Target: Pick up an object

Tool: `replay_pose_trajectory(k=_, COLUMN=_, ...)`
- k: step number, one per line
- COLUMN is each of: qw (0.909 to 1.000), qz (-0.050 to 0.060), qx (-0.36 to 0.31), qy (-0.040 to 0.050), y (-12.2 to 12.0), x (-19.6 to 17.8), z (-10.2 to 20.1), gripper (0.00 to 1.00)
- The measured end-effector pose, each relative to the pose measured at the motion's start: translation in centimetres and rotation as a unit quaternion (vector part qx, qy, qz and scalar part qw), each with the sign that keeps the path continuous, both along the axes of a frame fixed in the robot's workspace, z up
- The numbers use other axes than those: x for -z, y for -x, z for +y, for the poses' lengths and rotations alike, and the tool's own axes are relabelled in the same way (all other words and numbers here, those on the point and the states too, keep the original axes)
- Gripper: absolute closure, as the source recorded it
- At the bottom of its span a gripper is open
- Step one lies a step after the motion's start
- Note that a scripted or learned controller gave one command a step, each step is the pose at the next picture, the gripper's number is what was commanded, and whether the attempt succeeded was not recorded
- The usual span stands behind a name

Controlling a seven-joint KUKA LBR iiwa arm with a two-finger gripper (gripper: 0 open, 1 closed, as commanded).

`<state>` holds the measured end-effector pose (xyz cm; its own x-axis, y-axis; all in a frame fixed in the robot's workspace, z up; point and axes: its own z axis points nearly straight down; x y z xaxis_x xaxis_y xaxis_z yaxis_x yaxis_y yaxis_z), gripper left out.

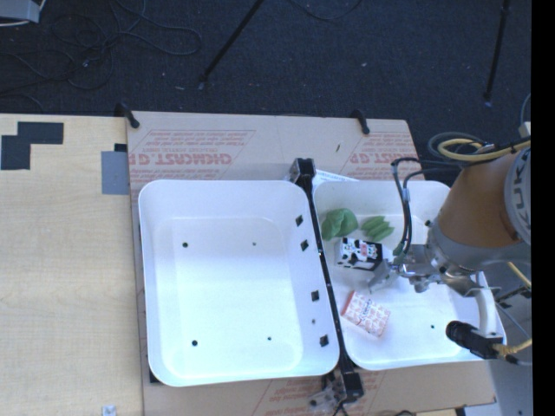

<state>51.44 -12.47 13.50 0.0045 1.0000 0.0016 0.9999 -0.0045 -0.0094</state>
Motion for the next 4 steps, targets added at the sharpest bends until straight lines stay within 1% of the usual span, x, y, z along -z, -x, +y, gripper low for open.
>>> replay_pose_trajectory(k=1, qw=1.0000, qz=-0.004, qx=-0.004, qy=0.0004, y=-5.2, x=2.7, z=2.0, gripper=0.00)
replay_pose_trajectory(k=2, qw=1.0000, qz=-0.002, qx=0.000, qy=0.0001, y=-4.9, x=1.6, z=1.7, gripper=1.00)
replay_pose_trajectory(k=3, qw=0.9999, qz=-0.010, qx=-0.003, qy=0.0023, y=-7.3, x=-9.3, z=0.5, gripper=1.00)
replay_pose_trajectory(k=4, qw=1.0000, qz=-0.004, qx=-0.003, qy=0.0009, y=-7.0, x=-8.5, z=0.6, gripper=0.00)
